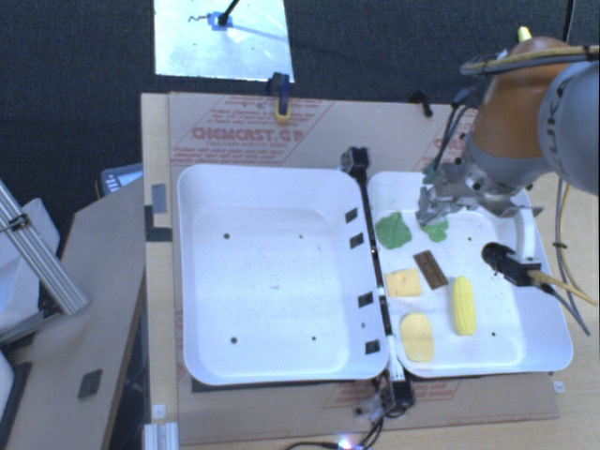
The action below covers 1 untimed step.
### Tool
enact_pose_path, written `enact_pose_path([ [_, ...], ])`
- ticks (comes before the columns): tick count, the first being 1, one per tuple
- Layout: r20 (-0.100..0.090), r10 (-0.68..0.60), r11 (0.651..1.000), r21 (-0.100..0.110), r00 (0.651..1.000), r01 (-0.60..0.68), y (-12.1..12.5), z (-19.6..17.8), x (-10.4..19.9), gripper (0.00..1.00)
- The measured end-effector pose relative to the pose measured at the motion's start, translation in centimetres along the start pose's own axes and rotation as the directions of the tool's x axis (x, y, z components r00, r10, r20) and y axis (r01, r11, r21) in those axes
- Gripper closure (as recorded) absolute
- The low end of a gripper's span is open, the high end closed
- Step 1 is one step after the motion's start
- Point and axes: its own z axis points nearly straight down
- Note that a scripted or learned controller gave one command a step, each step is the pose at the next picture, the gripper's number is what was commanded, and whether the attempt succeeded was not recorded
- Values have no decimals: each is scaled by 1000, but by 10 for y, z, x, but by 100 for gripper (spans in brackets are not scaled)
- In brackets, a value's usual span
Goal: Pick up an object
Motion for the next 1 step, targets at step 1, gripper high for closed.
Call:
enact_pose_path([
  [1, 1, 2, 1000, -4, 1000, -2, 52, -30, 20, 100],
])
